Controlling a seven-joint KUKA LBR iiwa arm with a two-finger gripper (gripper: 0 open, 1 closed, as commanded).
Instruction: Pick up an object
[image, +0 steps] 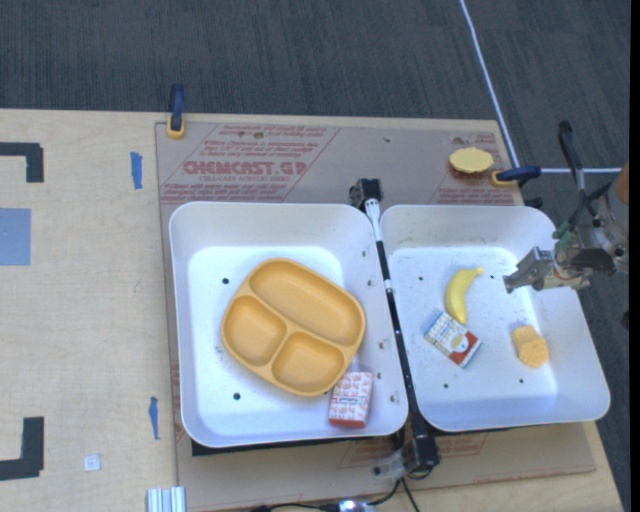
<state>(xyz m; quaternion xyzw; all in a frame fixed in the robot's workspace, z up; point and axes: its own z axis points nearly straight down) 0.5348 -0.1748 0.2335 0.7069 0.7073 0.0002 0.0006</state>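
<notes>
End effector (524, 273) near bin (590, 390) rim.

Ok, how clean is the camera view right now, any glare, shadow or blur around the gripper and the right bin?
Camera view: lighting is even and soft, with no harsh glare on the white right bin; the banana and yellow block read sharp with faint shadows; the gripper at the right is small and slightly soft, so its detail is hard to read.
</notes>
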